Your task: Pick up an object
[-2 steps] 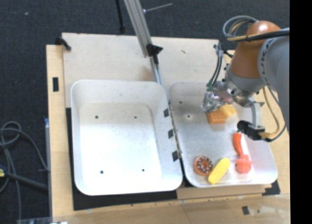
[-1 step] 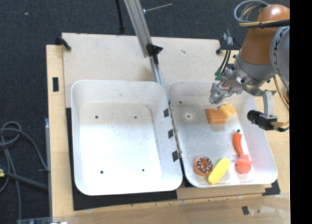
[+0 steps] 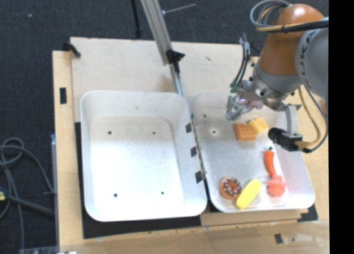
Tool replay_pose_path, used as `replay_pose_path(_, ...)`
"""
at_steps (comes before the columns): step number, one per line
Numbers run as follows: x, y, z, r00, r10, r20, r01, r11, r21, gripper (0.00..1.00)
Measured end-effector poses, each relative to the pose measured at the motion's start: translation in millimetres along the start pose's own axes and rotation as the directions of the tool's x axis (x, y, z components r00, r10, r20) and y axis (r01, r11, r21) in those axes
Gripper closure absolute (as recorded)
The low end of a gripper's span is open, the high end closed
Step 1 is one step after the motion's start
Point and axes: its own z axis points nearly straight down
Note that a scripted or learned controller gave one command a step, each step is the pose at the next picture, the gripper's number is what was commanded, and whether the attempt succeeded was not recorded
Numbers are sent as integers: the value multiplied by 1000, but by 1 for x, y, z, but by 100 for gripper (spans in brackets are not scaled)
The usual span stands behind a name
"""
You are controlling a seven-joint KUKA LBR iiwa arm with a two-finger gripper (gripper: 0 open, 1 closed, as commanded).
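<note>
Right of centre in the frame, the gripper (image 3: 237,109) hangs over the upper part of the right bin (image 3: 221,153), just left of a tan, blocky sponge-like piece (image 3: 246,131); I cannot tell how its fingers are set. Lower in that smooth white bin lie a round brown doughnut (image 3: 230,187), a glossy yellow banana-shaped piece (image 3: 248,193) and an orange carrot-like piece (image 3: 272,172).

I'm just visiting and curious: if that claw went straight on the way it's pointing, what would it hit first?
Probably the bare floor of the right bin. The end effector points down over its upper part, just left of the orange block. Depth is hard to judge from this slanted view, so it might graze that block instead.
</note>
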Motion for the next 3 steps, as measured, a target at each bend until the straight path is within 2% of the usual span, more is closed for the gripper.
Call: replay_pose_path(3,162,-45,11,1000,-1,0,1,1000,2,100)
